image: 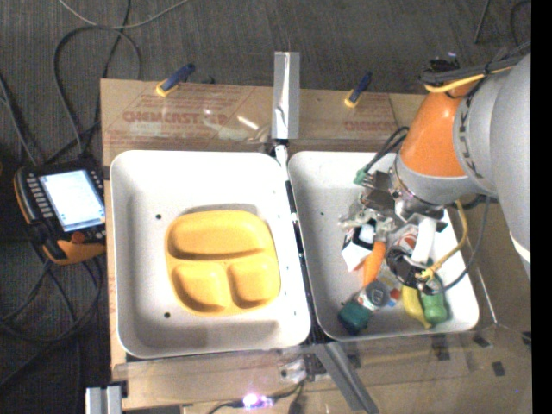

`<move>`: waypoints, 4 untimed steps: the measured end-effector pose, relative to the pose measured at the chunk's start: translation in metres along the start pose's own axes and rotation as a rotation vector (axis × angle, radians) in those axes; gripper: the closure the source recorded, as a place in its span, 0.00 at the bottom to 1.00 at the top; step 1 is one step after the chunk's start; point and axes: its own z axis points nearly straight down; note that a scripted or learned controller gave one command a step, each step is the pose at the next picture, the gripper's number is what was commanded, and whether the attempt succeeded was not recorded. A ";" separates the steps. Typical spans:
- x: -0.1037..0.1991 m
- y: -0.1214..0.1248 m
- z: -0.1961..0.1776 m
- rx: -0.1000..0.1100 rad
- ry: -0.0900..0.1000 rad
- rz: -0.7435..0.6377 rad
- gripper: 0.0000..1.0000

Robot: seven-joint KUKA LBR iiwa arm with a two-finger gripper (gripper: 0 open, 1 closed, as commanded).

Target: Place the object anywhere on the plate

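1. A grey arm with an orange band [440, 141] reaches in from the right and hangs low over the right-hand bin [323, 197], its hand [379, 231] down among a cluster of small objects.
2. Whether the hand is apart or together cannot be told; cables and the wrist's fittings hide it.
3. An orange carrot-shaped object [373, 264] lies slanted just beneath the hand, in the middle of the right bin; no grip on it can be made out.
4. Nearby in the same bin: a dark green block [354, 317] at the near edge, a yellow banana-like piece [414, 307] beside a green piece [434, 309], and a small round item [377, 297] between them.
5. The yellow plate [222, 260], divided into three compartments, sits in the middle of the left-hand bin [138, 231], well apart from the carrot.
6. Two bins stand side by side on the tabletop [198, 119]; a handheld screen unit [65, 201] rests off its left edge.
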 end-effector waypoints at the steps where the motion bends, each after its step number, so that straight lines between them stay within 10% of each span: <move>1: 0.125 -0.035 0.000 0.001 -0.001 -0.005 1.00; 2: 0.125 -0.035 0.000 0.000 -0.001 -0.005 0.00; 4: 0.098 -0.103 0.001 0.002 -0.001 -0.123 0.00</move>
